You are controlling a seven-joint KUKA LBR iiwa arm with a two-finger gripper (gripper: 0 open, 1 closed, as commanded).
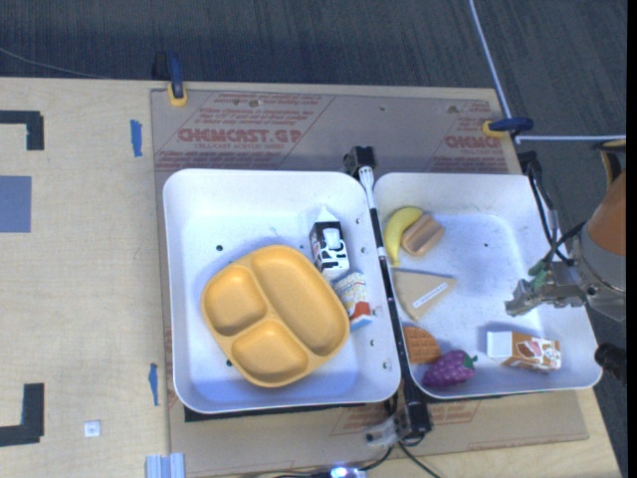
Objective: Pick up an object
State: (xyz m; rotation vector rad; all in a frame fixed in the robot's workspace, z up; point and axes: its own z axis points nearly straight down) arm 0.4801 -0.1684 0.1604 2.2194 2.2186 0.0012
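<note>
So far nothing is lifted: the grey two-finger gripper point(526, 297) hangs over the right white bin point(498, 207) at about three o'clock, and whether it is released or clenched I cannot tell. Nearest it, towards five o'clock, lies the small orange-and-white carton point(526, 349); the purple plastic grape bunch point(449, 368) sits near six. Descent, grasp and lift all appear to remain.
</note>
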